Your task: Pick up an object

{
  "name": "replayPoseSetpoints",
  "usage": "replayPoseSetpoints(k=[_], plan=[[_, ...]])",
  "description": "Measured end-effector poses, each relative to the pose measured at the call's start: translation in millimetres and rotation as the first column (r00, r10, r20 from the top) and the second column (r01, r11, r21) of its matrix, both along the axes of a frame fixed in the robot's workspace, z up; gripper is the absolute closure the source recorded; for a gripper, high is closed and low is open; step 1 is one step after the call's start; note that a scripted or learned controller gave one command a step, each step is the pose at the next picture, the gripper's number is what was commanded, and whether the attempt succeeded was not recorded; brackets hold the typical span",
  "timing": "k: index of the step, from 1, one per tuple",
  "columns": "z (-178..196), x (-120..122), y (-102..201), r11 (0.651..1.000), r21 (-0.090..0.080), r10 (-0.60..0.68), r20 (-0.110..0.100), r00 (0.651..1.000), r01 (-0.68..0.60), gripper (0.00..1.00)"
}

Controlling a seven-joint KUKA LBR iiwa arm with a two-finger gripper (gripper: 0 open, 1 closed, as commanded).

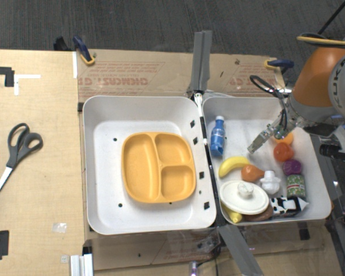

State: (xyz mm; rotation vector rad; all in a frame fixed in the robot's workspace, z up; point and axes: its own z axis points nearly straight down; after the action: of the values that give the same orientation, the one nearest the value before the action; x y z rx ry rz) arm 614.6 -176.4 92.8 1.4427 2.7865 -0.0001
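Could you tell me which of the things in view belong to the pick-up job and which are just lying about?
Belonging to the job:
gripper, over the right bin
blue bottle
banana
white lidded pot
purple grapes
green can

Just lying about:
yellow divided plate in the left bin
scissors on the bench
blue clamp

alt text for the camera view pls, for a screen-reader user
The gripper hangs over the right bin, crowded with a blue bottle, a banana and other small items. The left bin holds a divided yellow plate.
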Motion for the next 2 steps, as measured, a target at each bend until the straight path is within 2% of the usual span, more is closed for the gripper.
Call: replayPoseSetpoints(k=[1, 2], plan=[[-0.7, -56.6, 1.4, 0.97, 0.002, -0.244, -0.003, 0.97, 0.244, 0.0], [8.7, -56.0, 1.1, 0.97, 0.001, -0.242, -0.002, 0.97, 0.242, 1.0]])
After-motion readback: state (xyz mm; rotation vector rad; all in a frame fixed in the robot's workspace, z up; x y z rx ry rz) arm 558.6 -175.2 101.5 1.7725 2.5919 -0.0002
